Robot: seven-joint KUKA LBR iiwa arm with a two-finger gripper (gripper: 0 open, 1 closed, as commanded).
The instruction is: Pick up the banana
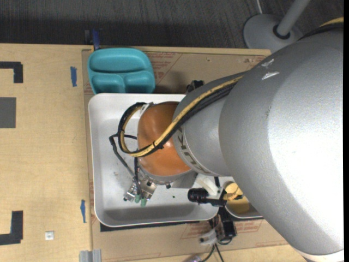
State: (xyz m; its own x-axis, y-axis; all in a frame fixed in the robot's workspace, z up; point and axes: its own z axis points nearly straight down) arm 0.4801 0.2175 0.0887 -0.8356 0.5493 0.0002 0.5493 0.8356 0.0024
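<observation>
Where the desk (43,162) runs bare down the left of the frame, you see black markings and blue tape tabs. Right of that, at upper centre, sits a teal tray (121,70) — just above the left white bin (103,162). Low in that bin hangs the tool (139,194); you cannot tell whether it is spread or pressed together. Further right, a yellow patch — likely the banana (233,191) — peeks out beneath the grey arm (272,146).
</observation>
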